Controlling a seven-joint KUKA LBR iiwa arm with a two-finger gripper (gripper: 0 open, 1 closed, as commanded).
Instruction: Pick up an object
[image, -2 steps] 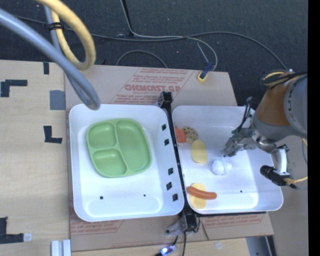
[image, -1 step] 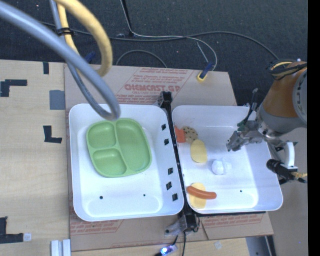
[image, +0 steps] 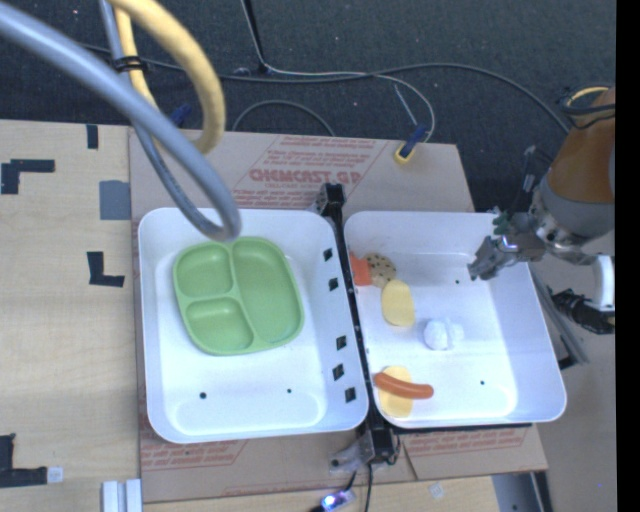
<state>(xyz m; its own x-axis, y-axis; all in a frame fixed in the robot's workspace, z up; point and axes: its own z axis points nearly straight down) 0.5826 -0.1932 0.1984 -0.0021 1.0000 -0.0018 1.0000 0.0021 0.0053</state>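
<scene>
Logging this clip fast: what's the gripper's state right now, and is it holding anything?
Gripper: over the right bin's upper right corner, nothing seen in it; open or closed cannot be told.

Cardboard sheet under both bins; grey hose, yellow hose overhead.

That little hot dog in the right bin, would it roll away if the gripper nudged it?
The hot dog looks like rounded toy plastic, so probably light and slippery. The orange sausage sits atop a yellow bun, so a nudge might roll or tip it.

Even bright overhead light, mild glare on two shallow white plastic bins, soft blur throughout, thick grey hose at ten o'clock out of focus
</scene>
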